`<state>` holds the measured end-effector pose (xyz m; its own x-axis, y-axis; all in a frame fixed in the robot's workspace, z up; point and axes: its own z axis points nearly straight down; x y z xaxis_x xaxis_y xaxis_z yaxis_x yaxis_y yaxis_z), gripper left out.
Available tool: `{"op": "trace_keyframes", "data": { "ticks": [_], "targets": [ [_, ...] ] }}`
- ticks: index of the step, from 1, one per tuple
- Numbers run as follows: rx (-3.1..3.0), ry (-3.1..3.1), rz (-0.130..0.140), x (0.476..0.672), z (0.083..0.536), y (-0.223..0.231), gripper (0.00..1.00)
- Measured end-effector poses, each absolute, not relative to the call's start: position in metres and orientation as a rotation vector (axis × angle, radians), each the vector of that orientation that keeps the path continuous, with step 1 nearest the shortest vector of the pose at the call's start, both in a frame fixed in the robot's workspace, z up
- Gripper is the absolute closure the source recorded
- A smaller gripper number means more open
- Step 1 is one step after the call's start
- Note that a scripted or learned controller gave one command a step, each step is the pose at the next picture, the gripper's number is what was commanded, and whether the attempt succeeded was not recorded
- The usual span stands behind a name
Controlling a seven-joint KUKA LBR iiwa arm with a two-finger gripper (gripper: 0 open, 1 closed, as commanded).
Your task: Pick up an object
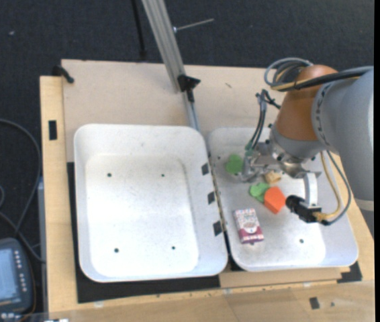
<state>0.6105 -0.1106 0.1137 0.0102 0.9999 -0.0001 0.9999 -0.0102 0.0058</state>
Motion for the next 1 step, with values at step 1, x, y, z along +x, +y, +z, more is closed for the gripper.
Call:
{"op": "trace_keyframes", "data": {
  "ticks": [1],
  "targets": [
    [2.215, 2.221, 0.006, 0.618, 0.1607, -0.1073, 1.0]
  ]
}}
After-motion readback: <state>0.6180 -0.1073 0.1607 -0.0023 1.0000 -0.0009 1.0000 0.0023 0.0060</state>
